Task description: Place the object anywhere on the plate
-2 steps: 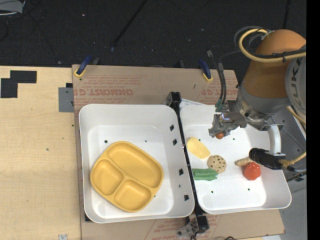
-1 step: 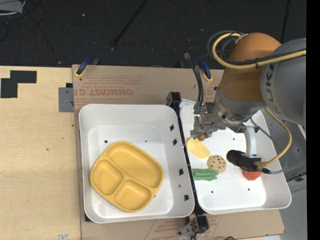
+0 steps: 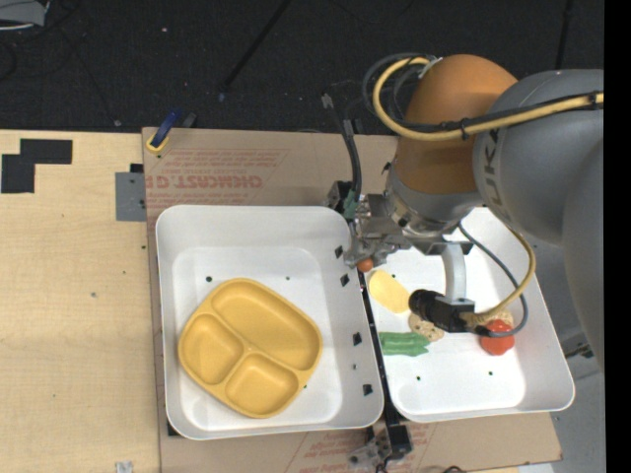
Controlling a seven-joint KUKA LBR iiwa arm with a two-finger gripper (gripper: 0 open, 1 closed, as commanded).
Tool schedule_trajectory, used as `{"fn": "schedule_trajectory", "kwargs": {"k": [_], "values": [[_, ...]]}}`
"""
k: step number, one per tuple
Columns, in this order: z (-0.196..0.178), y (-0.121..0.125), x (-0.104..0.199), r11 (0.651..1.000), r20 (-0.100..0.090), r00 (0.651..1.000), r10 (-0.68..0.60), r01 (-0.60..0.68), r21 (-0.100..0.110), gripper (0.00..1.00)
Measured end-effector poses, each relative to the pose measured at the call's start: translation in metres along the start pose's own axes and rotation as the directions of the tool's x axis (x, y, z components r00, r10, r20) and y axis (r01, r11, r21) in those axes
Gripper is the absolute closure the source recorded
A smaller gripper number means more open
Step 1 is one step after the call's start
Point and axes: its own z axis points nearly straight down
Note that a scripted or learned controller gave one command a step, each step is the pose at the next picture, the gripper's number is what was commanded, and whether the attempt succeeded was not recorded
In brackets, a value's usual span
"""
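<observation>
A yellow plate (image 3: 250,345) with three compartments lies in the left bin (image 3: 187,230), with nothing on it. My gripper (image 3: 366,249) hangs over the wall between the two bins, at the right bin's upper left corner. A small orange-red thing (image 3: 366,263) shows right under the gripper; I cannot tell if it is held. Just below it in the right bin (image 3: 532,387) lie a pale yellow object (image 3: 387,292) and a green object (image 3: 403,344). A red object (image 3: 498,337) sits further right.
Brown cardboard (image 3: 237,166) lies under both bins on the wooden bench (image 3: 69,294). The grey arm with its orange band (image 3: 458,92) covers the right bin's upper part. Bare white floor surrounds the plate in the left bin.
</observation>
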Motion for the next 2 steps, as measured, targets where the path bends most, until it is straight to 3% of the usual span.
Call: {"fn": "schedule_trajectory", "kwargs": {"k": [2], "values": [[0.029, 0.009, 0.092, 1.000, 0.000, 1.000, 0.000, 0.000, 0.002, 1.00]]}}
